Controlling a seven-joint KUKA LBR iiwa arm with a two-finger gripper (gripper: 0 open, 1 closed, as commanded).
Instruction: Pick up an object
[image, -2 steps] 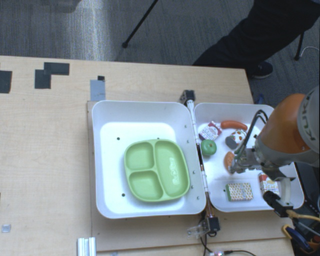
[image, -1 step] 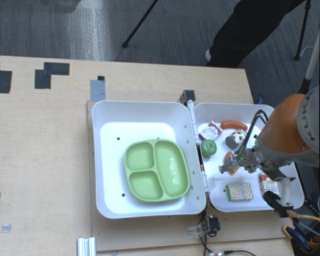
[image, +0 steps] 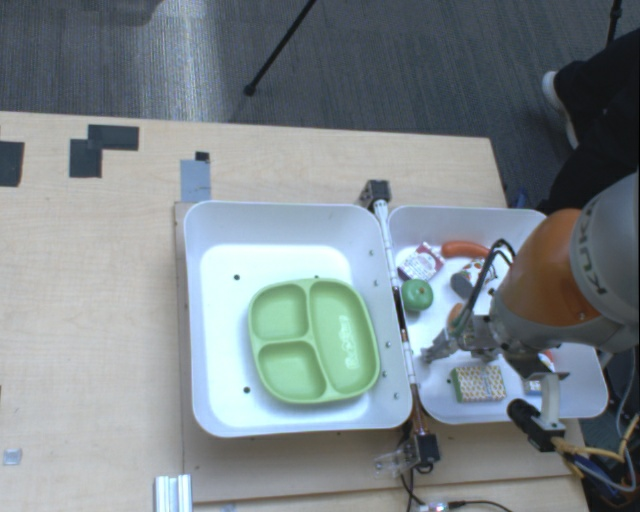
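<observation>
The right white bin (image: 520, 218) holds several small things: a green ball (image: 416, 294), a red and white packet (image: 420, 263), an orange-red sausage-shaped piece (image: 465, 248), a dark grey piece (image: 462, 284) and a speckled yellow-green sponge-like block (image: 478, 381). My gripper (image: 443, 348) hangs low over the middle of this bin, just left of and above the block and below the green ball. A bit of orange (image: 456, 313) peeks out beside the wrist. I see nothing clearly held between the fingers. The arm's body hides the right part of the bin.
The left white bin (image: 215, 300) holds a light green divided plate (image: 315, 342). A metal clamp (image: 377, 192) sits at the top where the two bins meet. The wooden bench (image: 90, 330) stretches out to the left.
</observation>
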